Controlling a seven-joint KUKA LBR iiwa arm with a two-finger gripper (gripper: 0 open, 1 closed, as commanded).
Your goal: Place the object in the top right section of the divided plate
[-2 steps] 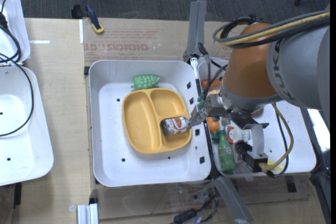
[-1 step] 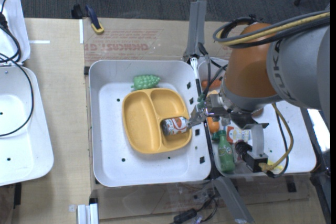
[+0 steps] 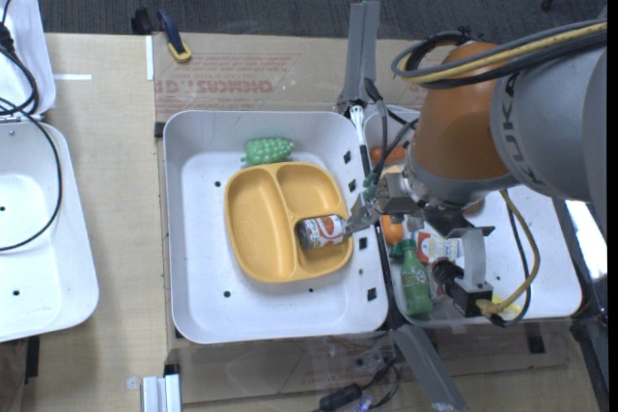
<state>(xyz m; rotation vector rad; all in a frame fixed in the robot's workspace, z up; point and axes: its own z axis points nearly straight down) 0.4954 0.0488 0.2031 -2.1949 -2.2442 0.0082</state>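
The gripper [image 3: 359, 217], its grip impossible to tell, hovered beside the can [image 3: 322, 231] in the yellow divided plate [image 3: 253, 232], perhaps in the wrong section.

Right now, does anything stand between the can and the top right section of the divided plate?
Nothing loose does. The can lies in the lower right section of the yellow plate; only the plate's raised divider separates it from the top right section. The green object lies outside the plate's upper rim.
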